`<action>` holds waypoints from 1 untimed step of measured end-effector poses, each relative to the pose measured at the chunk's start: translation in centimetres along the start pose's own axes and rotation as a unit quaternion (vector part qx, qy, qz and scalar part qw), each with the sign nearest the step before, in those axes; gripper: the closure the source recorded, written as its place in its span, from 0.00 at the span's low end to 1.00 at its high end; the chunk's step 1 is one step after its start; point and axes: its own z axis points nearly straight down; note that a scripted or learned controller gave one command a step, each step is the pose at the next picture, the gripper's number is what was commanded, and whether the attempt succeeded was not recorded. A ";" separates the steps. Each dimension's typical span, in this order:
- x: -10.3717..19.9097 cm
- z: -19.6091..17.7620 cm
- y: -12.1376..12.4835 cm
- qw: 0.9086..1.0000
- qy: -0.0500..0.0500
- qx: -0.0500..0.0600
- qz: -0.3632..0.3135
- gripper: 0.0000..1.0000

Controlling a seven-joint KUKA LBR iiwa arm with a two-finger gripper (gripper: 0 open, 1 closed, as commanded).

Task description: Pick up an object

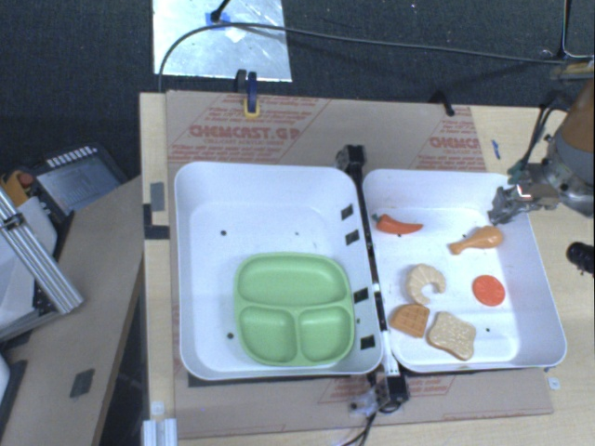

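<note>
Near the right bin's (pixel 548 328) far right edge, the gripper (pixel 507 204) is blurred, its opening impossible to tell; beside it the drumstick (pixel 478 241) lies lengthwise across the bin.

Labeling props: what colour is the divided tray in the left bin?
Light green divided tray, clearest in the camera view.

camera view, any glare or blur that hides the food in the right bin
Camera view: lighting is even and soft; the right bin looks bright but not blown out, its food items stay sharp with faint shadows; the gripper at the bin's far edge is slightly blurred.
</note>
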 end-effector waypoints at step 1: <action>5.3 -0.5 1.4 1.000 0.002 0.001 -0.003 1.00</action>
